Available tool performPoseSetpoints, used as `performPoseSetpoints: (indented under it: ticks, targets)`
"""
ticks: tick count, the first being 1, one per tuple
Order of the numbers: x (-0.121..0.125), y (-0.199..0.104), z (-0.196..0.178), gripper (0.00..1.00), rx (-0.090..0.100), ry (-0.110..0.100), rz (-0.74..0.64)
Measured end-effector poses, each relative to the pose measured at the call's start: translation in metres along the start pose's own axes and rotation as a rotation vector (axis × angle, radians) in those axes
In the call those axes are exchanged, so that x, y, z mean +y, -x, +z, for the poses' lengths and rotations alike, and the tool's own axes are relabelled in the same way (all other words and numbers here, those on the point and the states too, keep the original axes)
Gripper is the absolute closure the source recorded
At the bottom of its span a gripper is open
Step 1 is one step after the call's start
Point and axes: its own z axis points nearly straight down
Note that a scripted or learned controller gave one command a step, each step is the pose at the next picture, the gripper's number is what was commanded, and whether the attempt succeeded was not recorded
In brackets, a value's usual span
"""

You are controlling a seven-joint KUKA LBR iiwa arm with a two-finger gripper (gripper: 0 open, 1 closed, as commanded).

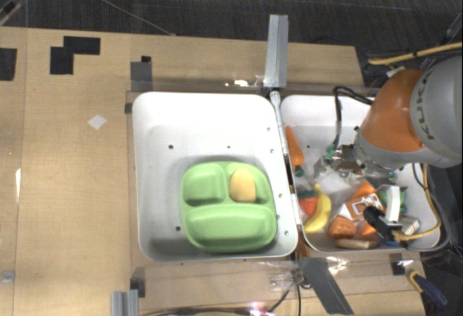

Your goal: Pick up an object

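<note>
Objects lie heaped in the right bin (318, 110): one banana (319, 212), one long orange carrot-like piece (294, 147) against the left wall, an orange packet (362, 205) with a white label too small to read, and a few smaller items I cannot identify. The gripper (340, 157) sits low over this heap, hidden under the wrist, so whether it is spread or closed, or has hold of anything, cannot be told. Partial lettering shows on the arm's orange band (394, 118). The left bin (159, 119) holds one green divided tray (226, 207) with one yellow fruit (243, 184) in its upper right compartment.
</note>
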Motion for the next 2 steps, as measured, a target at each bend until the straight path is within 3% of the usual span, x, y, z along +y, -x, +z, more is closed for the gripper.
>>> performPoseSetpoints:
  ticks: [1, 2]
  targets:
    - [-0.035, -0.001, -0.001, 0.00, -0.005, 0.014, -0.058]
    - [0.022, 0.028, 0.001, 0.00, -0.003, 0.005, 0.014]
